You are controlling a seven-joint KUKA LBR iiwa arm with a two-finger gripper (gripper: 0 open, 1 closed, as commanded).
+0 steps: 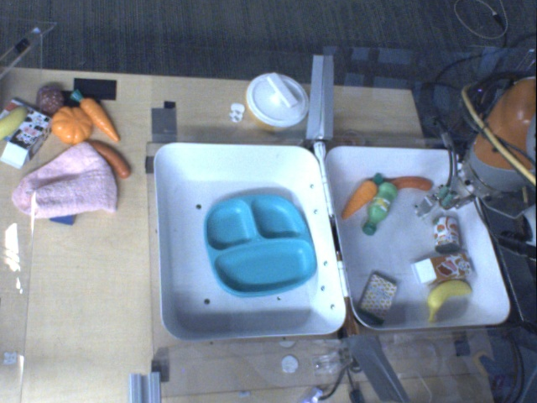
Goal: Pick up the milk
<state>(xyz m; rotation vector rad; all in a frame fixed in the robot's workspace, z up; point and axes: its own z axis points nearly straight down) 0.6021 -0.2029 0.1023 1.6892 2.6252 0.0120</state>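
claw (pixel 442 198) hung, how far open i could not tell, just above the milk (pixel 446 232) in the right bin (pixel 495 309); a straight descent seemed wisest.

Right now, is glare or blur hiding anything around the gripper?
Camera view: soft overall, so the gripper reads as a small blur; the right bin is evenly lit, with only soft shadows by the banana; glare sits far off, on the bench's left edge.
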